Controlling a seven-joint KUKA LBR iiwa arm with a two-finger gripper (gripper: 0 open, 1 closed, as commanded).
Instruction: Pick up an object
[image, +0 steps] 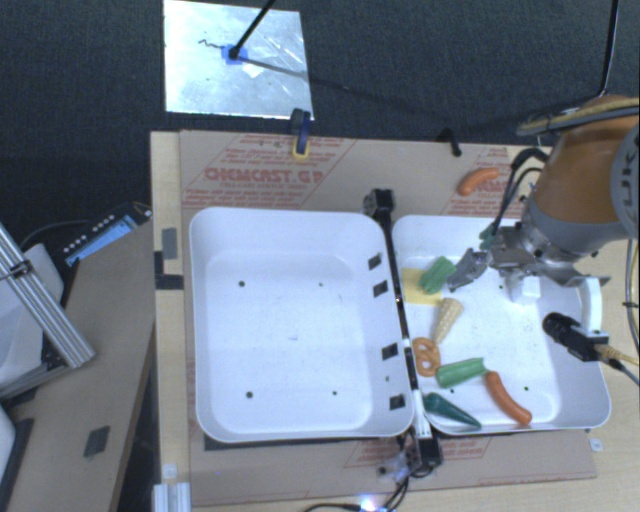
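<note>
While the arm (585, 180) reaches in from 3 o'clock, its gripper (470, 268) hangs low over the upper part of the right bin (570, 385); whether it is clenched or released cannot be told from this angle, and nothing is seen gripped. Just beside the gripper at its 9 o'clock lies a green piece (437, 272), resting partly on a flat yellow piece (412, 287) against the bin's left wall; contact between gripper and green piece cannot be confirmed. At 6 o'clock from the green piece lies a pale yellow cone (448, 318); further toward 6 o'clock sits an orange pretzel (426, 354), with a second green piece (460, 372) just to its 4 o'clock. An orange sausage (508, 397) lies near the bin's lower edge at 5 o'clock of centre; a dark green pepper (450, 410) lies at the lower left corner. Another orange sausage (478, 181) rests on the cardboard sheet (330, 170) outside the bins, at 12 o'clock from the gripper. At 9 o'clock stands the left bin (215, 330); black clips (380, 290) mark the shared rim.
</note>
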